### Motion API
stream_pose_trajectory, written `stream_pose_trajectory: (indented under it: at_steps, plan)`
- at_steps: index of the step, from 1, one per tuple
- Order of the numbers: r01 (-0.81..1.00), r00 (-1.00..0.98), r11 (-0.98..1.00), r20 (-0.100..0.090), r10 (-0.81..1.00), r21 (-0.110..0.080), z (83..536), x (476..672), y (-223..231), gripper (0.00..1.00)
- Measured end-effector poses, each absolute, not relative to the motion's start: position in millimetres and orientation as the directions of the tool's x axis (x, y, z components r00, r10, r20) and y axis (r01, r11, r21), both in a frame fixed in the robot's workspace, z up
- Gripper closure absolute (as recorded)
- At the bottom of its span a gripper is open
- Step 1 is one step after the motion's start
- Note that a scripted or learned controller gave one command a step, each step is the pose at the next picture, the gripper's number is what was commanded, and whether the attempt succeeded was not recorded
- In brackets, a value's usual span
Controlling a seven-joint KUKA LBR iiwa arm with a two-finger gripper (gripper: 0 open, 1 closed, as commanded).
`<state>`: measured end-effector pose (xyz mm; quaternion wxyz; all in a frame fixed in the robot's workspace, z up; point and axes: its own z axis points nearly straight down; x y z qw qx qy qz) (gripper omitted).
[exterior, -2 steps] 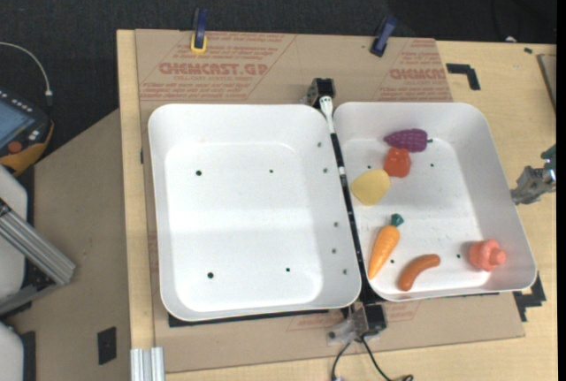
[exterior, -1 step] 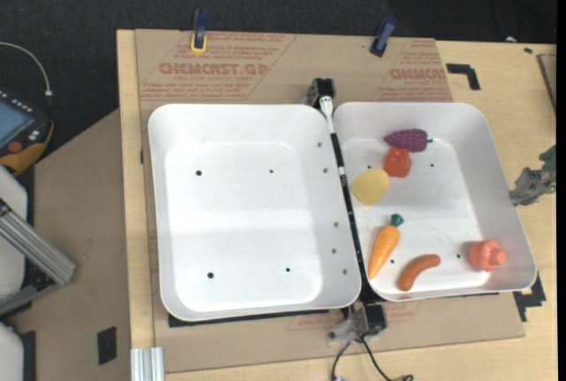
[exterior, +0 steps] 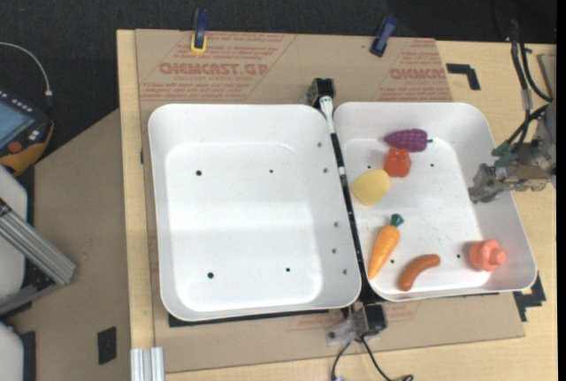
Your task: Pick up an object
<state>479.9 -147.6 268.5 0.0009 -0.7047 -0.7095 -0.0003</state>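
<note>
The carrot (exterior: pixel 383 248) lies in the right bin (exterior: pixel 469 125) with 5 other toys, among them a sausage (exterior: pixel 417 271). The claw (exterior: pixel 492 179) sits at that bin's right rim, holding nothing; its opening I cannot tell. Step: approach. Next, it must move left and descend over 1 toy.

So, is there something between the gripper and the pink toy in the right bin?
Nothing visible. The gripper is at the right bin's right rim, and the pink toy lies below it in the view, with bare bin floor between.
</note>
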Motion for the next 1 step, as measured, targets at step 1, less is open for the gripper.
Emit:
stream_pose_trajectory:
  at_steps: [1]
  plan:
    - [1.000, 0.005, -0.005, 0.001, 1.000, -0.008, 179.5, 479.5, -194.5, 1.00]
